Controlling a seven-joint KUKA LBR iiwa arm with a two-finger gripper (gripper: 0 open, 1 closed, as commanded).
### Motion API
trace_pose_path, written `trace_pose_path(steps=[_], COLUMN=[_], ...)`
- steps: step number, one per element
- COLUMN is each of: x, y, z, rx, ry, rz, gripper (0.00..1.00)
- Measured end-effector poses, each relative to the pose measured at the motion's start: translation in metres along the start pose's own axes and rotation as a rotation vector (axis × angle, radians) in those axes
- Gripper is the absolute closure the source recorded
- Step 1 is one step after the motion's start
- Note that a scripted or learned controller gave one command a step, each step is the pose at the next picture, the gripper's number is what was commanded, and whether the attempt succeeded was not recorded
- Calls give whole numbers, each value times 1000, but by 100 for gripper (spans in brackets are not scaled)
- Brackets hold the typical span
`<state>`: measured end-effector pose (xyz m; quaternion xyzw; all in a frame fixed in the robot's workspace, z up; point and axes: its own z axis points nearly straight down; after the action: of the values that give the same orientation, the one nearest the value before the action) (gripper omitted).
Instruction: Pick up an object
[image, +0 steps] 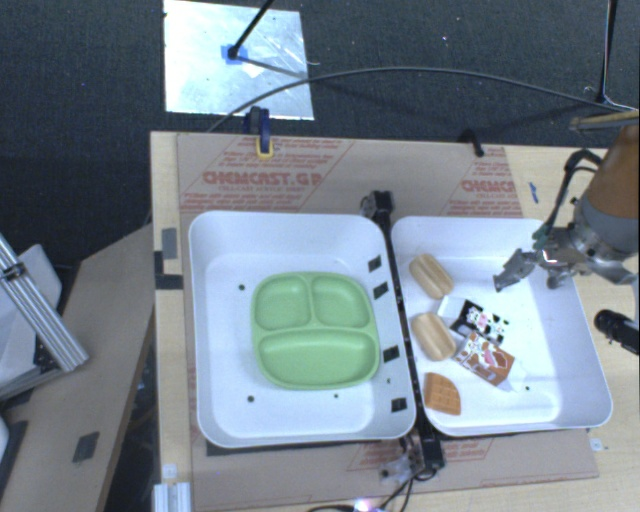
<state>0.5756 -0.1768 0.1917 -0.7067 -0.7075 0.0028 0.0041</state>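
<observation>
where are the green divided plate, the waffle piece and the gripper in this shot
green divided plate (315, 330), camera view, on the ridge between its compartments
waffle piece (442, 393), camera view, middle of its top face
gripper (532, 272), camera view, midway between its fingertips

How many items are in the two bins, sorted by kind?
Green divided plate, left bin: 1
Bun-shaped toy breads, right bin: 2
Waffle-like toy piece: 1
Small printed packets: 2
Total: 6

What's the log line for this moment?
gripper: open, over right bin, holding nothing | buns, packets, cracker: untouched | plate: left bin
</observation>
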Motion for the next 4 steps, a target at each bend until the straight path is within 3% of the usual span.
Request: trace_pose_path(steps=[1, 2, 3, 4], x=[0, -1, 5, 5], y=[3, 9, 6, 7], z=[-6, 37, 81, 107], rx=[-11, -8, -24, -12], ry=[-2, -2, -3, -3], rz=[-3, -1, 2, -2], gripper=[0, 0, 0, 0])
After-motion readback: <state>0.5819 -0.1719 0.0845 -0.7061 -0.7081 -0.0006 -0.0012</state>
